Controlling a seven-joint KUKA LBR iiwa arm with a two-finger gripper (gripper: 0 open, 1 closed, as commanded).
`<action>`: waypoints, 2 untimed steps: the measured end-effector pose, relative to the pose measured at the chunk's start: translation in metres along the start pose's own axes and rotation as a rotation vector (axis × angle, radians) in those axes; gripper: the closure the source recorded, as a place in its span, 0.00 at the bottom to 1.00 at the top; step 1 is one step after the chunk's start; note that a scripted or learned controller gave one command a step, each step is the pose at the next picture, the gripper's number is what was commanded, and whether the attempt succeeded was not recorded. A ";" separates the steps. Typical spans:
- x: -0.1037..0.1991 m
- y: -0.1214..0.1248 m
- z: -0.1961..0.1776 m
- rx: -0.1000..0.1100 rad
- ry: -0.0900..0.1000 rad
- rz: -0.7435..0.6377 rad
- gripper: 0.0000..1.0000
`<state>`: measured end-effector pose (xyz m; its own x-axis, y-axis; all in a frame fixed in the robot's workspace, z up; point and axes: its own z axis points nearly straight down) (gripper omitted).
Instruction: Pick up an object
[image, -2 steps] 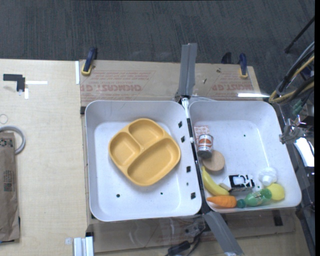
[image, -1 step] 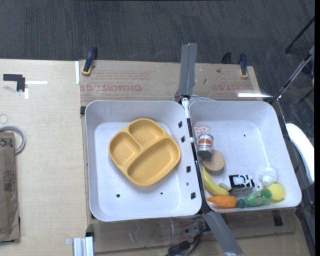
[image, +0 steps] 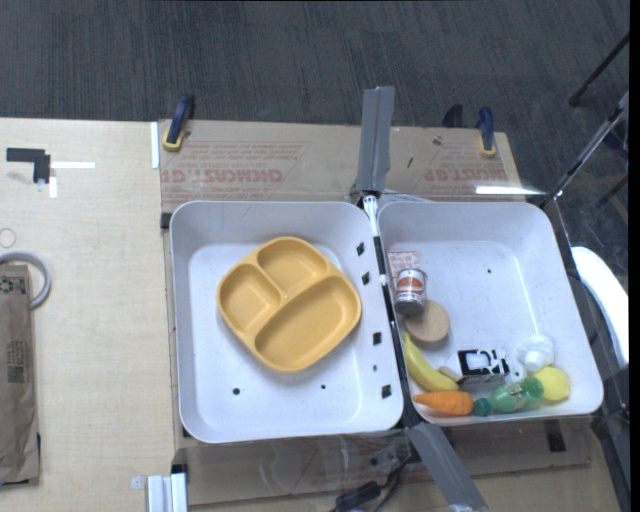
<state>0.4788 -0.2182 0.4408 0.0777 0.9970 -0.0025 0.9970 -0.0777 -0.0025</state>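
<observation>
White bins, two, side by side on the surface: left bin (image: 190, 330), right bin (image: 540, 235); nothing in either one looks raised off its floor, so I judge the pick not yet begun: choosing, approach, closing and lift are all left.

Pincer: whether it is apart or together, cannot tell.

Count, left bin: one yellow divided plate (image: 289, 302), three compartments, lying flat near the middle.

Count, right bin: eight pieces as far as I can make out, crowded toward the near and left sides; one small can (image: 408, 285) by the dividing wall; one tan disc (image: 428, 322) just beside it; one banana (image: 428, 365); one carrot (image: 443, 403) at the near edge; one black-and-white block (image: 483, 361); one green piece (image: 505, 400), too small to name; one yellow fruit (image: 550, 385); one white piece (image: 535, 352) near it, shape unclear.

Any of these could serve as the thing to pick; the can and the disc stand freest, the near-edge cluster is packed, pieces touching.

Elsewhere: cardboard sheet (image: 260, 165) under the bins; two clamps on its far edge, left clamp (image: 180, 122), right clamp (image: 486, 131).
</observation>
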 end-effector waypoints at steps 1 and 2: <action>0.000 0.000 0.000 0.000 0.000 -0.246 1.00; -0.002 0.017 0.000 -0.001 -0.001 -0.248 1.00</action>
<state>0.4959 -0.2217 0.4404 -0.1698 0.9855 -0.0025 0.9855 0.1698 -0.0026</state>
